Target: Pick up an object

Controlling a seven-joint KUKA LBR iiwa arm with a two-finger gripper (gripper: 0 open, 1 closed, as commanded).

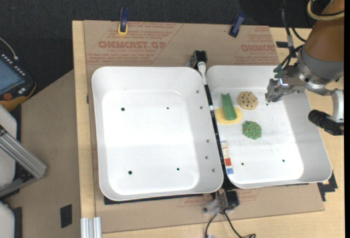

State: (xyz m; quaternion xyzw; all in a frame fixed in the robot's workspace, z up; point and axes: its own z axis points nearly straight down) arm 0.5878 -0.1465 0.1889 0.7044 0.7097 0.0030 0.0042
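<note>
Claw [275,91] hangs over the far right part of the right bin [306,171], at the end of the grey and orange arm [324,45] that comes in from my right. From up here I see it as a dark, small cluster of metal, and I cannot tell whether it is open or closed; nothing shows in its grip. The arm's upper part is cut off by the picture's edge, so I see little beyond the wrist.

Just to the left of the claw, apart from it, lies a round cookie [248,100] with dark specks. Left of that, a green strip [228,106] rests across a yellow piece [224,117], which it partly covers, so I can't make out the yellow thing's full shape. Nearer me sits a bumpy green lump [251,129], too small to identify.

A dark brush-like stick [206,94] lies along the seam between the bins, with coloured marks lower down that I cannot read. The left bin [109,138] sits beside it on a cardboard sheet [164,40], clamped at the far edge.
</note>
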